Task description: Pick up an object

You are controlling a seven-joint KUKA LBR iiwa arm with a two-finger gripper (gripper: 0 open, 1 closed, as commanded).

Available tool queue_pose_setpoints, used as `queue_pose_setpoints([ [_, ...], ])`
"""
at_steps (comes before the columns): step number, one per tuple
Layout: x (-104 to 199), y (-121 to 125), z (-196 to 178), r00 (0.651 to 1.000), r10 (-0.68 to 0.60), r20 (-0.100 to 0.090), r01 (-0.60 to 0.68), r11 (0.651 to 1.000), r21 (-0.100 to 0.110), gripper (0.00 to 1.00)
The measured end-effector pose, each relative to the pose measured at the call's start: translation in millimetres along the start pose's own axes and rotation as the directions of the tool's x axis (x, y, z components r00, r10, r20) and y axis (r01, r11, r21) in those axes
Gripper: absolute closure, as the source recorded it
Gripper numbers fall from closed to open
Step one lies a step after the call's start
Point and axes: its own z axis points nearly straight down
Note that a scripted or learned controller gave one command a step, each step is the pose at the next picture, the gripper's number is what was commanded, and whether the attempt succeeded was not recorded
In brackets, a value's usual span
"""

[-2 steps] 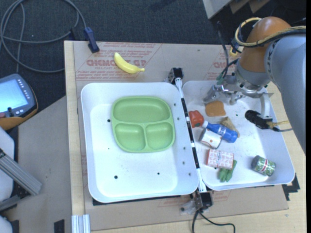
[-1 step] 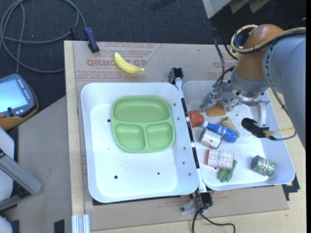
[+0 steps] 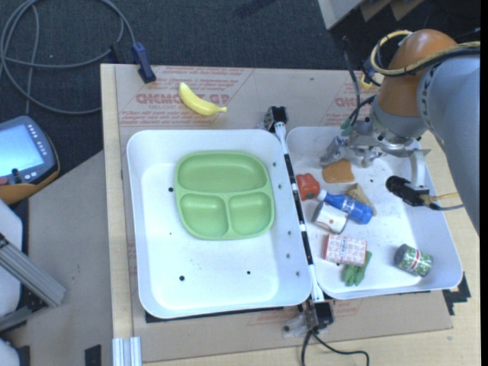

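Scattered across the right-hand bin: tan bread slice at the far side; red item leftward; blue-and-white bottle lying sideways, mid-bin; small white carton touching it; patterned packet nearer; green-labelled can tipped over, near right.

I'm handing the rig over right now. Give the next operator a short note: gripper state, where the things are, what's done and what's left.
Gripper: low over the far end of the right bin, just above a tan, toast-like piece. Whether it grips anything cannot be told from this view.

Right bin also holds a red piece, a blue and white bottle, a small white container, a patterned packet over something green, and a small can.

Left bin holds a green divided tray. A banana lies on the bench behind it.

Done: nothing visibly lifted. Left: grip one object and raise it.
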Motion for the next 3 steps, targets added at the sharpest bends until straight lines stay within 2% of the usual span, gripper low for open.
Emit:
queue_pose_setpoints([
  [1, 7, -29, 0, 1.0, 0.001, -0.002, -0.001, 1.0, 0.003, 0.0],
  [2, 29, 6, 0, 1.0, -0.002, -0.001, 0.002, 1.0, 0.0, 0.0],
  [3, 29, 7, -11, 1.0, -0.003, 0.001, 0.003, 1.0, -0.003, 1.0],
])
